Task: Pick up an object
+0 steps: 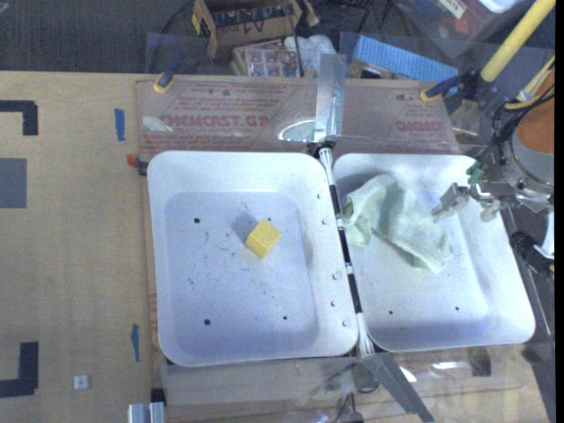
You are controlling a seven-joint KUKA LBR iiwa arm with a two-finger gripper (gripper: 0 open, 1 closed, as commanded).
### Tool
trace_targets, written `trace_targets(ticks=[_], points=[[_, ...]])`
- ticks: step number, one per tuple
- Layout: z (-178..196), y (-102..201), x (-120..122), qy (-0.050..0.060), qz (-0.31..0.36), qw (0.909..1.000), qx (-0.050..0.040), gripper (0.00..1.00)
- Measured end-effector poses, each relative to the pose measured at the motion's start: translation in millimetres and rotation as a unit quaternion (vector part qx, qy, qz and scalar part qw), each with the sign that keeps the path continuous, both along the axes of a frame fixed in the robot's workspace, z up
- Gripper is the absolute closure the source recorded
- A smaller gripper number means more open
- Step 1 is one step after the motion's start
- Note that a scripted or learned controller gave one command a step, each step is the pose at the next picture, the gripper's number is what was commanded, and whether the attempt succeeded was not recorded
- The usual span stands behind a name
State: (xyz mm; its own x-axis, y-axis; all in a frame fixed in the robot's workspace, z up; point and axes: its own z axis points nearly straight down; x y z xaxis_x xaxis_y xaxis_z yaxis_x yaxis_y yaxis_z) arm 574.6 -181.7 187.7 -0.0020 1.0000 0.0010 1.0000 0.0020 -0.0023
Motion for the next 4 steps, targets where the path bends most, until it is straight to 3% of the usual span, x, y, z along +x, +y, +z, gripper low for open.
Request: trace_targets(ticks=[1,2,3,4], points=[[-39.8,55.1,66.3,-0.002,0.094,0.9956,-0.0011,0.0],[-92.3,81.6,91.8,-0.003,0.206,0.9787,-0.0009,0.0],[-82.6,81.0,93.1,-0.004,0.205,0.9787,-0.0014,1.0],[-96.7,68.5,66.3,-0.008,0.221,0.9751,-0.0017,1.0]])
